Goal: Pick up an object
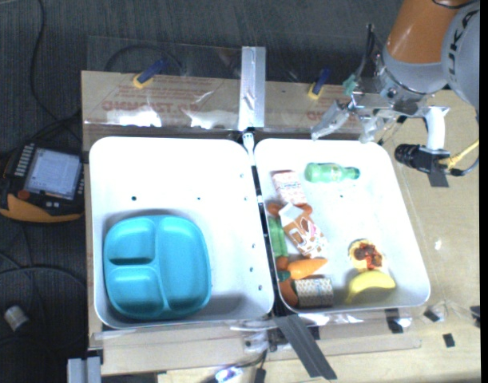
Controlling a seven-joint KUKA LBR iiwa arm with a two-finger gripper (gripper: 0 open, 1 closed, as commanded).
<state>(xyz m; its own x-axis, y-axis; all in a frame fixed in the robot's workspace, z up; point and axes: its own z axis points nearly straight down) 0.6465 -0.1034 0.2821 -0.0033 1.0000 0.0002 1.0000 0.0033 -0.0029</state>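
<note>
far down-left of the pincer (349, 126) lies a blue tray (157, 266); just below it, a green bottle (331, 171), the nearest pick. its jaws spread apart, it should drop straight and straddle the bottle's width.

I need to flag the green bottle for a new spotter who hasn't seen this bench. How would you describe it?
Look in the right-hand white bin, the one crowded with small items. Near its far edge a small green bottle lies on its side, apart from the pile. It is the only all-green, translucent piece there; its nearest neighbour is a red-and-white carton.
</note>
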